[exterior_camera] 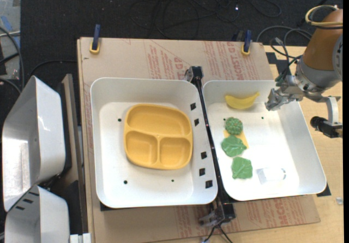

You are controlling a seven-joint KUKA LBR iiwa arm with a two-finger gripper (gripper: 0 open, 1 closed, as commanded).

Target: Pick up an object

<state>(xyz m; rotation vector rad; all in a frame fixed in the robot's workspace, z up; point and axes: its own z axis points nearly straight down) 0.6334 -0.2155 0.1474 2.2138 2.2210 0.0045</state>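
Observation:
The right bin [305,143] holds a yellow banana [241,100] near its back edge. Below it lie three green leafy pieces: a round bumpy one [234,125], a flatter one [233,146] on a small yellow patch, and a third [242,169] nearer the front. A pale, clear object [271,174] rests at the front right. My gripper [272,101] hangs over the bin's back right part, just right of the banana, with nothing visibly between its fingers.
The left bin [106,143] bears a yellow divided tray [158,136]. A black divider with clips [204,132] runs between the bins. White containers [30,143] stand off the bench at far left. Cables lie behind the bench.

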